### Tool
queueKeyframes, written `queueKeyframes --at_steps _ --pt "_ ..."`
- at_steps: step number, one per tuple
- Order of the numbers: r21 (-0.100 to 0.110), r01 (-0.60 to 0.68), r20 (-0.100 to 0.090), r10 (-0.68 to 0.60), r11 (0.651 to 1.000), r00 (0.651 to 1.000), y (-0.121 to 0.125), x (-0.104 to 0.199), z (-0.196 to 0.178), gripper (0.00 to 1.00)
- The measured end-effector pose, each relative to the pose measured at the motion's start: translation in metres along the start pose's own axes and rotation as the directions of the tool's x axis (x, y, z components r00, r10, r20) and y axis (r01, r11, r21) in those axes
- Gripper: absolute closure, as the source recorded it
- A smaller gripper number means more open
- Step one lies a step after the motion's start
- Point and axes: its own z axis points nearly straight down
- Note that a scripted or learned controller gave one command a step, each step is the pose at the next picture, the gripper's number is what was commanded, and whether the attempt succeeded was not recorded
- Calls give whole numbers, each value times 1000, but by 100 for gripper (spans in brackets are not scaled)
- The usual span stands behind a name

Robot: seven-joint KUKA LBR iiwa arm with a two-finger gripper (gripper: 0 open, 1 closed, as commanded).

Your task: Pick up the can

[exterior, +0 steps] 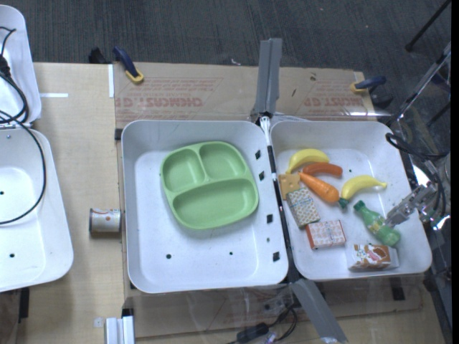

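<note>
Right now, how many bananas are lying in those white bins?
2, both in the right bin. One banana lies near its upper left, above the carrots. The other banana lies further right, just above the green bottle. None seems hidden.

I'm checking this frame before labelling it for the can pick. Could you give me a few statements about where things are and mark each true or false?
1. The can lies on the bench outside both bins, left of the left bin. True.
2. The green plate sits in the right bin. False: it sits in the left bin.
3. The gripper is over the can. False: it is at the right bin's right side, near the green bottle, far from the can.
4. Two bananas lie in the right bin. True.
5. The carrot lies in the left bin. False: it is in the right bin, between the bananas.
</note>
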Motion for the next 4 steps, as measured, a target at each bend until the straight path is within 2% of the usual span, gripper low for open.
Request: queueKeyframes --at_steps 1,2,3,4 --pt "0 0 0 0 1000 1000 0 0 0 0" --pt "0 -28 -2 28 1000 1000 31 36 78 0" --pt "0 -28 0 28 1000 1000 0 1 76 0" --pt "0 -28 -1 28 1000 1000 0 1 76 0"
